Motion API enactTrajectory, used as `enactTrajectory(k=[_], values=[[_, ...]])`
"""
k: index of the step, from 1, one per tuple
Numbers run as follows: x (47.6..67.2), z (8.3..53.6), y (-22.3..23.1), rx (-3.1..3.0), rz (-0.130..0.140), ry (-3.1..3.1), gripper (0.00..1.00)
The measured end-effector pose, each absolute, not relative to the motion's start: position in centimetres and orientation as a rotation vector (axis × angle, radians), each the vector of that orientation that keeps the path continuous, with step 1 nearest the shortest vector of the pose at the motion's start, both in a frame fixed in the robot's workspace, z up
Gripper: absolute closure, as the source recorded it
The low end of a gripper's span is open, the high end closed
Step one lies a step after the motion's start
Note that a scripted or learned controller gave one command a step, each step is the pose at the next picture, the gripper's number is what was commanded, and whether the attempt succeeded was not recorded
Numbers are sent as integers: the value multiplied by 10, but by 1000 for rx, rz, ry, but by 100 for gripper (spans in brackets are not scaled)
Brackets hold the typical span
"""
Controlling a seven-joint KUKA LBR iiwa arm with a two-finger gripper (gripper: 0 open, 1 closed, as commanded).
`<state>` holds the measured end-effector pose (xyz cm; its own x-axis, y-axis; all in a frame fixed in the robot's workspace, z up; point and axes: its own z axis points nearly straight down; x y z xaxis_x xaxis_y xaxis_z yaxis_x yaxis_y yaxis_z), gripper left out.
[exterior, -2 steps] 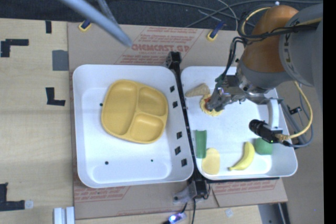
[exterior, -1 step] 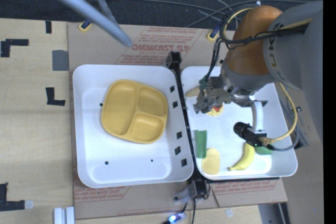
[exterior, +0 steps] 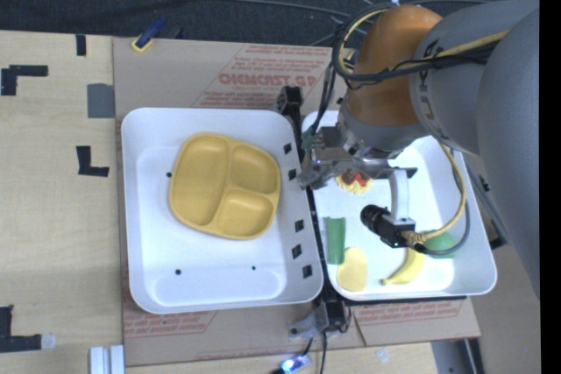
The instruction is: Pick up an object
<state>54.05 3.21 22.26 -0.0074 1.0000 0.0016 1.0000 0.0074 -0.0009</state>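
My gripper (exterior: 331,164) hangs low over the upper left part of the right bin (exterior: 478,278), close to the wall between the two bins. A small red and yellow object (exterior: 354,180) lies just right of it, partly hidden by the wrist. Further toward the front of this bin lie a green block (exterior: 335,239), a pale yellow round piece (exterior: 352,270), a banana (exterior: 406,269) and a green item (exterior: 443,243). Nothing shows as held.
The left bin (exterior: 140,276) holds a yellow divided plate (exterior: 223,186). The grey arm and its orange band (exterior: 394,57) cover the back of the right bin. A black fitting with a yellow cable (exterior: 386,225) hangs over the bin's middle.
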Motion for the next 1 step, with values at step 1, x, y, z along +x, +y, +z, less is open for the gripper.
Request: enactTrajectory(k=[1], values=[[536,212,85,-2212,4,-2226,100]])
